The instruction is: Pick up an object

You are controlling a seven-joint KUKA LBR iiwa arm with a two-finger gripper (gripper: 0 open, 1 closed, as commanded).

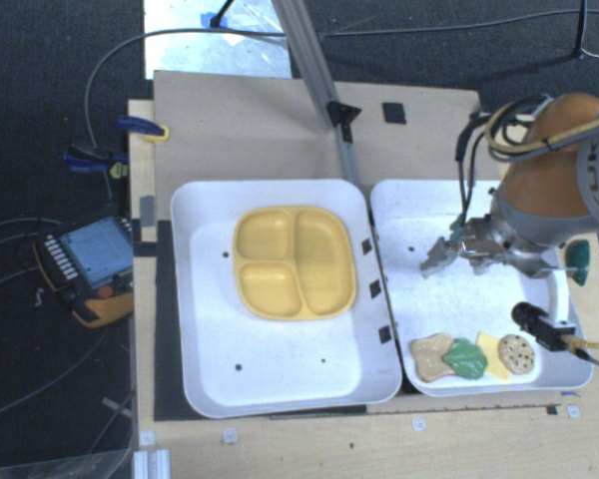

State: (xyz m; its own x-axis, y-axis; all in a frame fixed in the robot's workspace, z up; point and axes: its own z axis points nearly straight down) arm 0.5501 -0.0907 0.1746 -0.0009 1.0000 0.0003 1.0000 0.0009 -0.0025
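The grey arm's pincer (441, 258) hovers over the shallow white right bin (399, 208); whether it is apart or together, I can't tell. Well apart from it, along that bin's near edge, lie a tan bone-shaped biscuit (430, 356), a green leafy piece (466, 358), a yellow wedge (492, 347) and a round speckled cookie (517, 352). In the left white bin (205, 367) sits a yellow four-compartment plastic plate (294, 262).

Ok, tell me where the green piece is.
The green piece lies in the right bin, near its front edge, between the tan cookie and the yellow slice.
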